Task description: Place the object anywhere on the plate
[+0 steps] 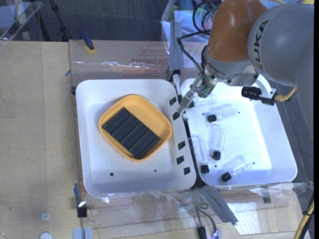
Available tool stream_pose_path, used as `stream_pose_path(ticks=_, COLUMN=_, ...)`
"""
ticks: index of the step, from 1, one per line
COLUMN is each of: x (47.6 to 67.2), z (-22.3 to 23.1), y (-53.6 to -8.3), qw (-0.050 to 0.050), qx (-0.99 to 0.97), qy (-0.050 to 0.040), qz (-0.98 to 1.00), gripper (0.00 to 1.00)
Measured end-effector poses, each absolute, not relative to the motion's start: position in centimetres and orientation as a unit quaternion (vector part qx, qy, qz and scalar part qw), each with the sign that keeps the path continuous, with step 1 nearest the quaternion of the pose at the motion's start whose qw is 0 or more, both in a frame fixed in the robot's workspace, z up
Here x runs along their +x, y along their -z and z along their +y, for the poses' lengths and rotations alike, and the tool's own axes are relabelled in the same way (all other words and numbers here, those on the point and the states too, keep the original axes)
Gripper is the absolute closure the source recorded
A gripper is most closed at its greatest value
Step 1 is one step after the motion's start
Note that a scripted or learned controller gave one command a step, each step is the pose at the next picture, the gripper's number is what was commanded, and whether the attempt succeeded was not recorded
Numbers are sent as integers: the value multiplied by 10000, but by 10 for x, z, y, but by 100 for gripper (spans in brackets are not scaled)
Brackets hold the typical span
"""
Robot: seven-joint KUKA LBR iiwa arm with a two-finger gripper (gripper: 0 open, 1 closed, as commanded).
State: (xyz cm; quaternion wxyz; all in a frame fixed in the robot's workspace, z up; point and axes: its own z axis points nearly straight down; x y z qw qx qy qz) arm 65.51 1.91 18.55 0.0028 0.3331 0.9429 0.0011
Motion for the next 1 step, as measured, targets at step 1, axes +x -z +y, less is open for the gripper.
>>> stream_pose_path(ticks=1, x=655, z=19, y=-185, qw=28, qx=3331, qy=-11, qz=9429, gripper=0)
